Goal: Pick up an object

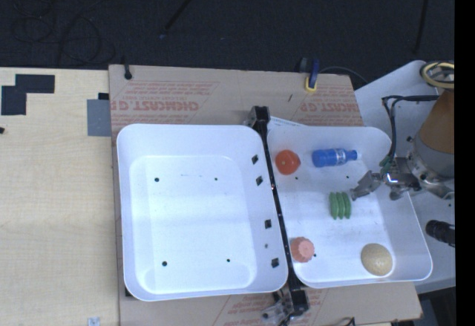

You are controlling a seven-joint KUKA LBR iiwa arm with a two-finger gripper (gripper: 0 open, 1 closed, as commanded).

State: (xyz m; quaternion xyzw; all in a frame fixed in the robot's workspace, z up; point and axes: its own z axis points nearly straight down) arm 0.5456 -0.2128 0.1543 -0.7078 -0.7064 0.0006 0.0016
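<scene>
Five things sit loose in the right bin, spread apart so each is grabbable. Gripper hangs just right of the green piece, holding nothing; can't tell how wide it's open.

Both bins, the left bin and the right bin, look like smooth white plastic with a faint sheen. They sit on a brown cardboard sheet, matt and printed with red lettering. The tabletop has a pale wood-grain look, matt. The blue bottle appears to be glossy plastic. The green object is ribbed. The gripper looks like dull grey metal.
</scene>
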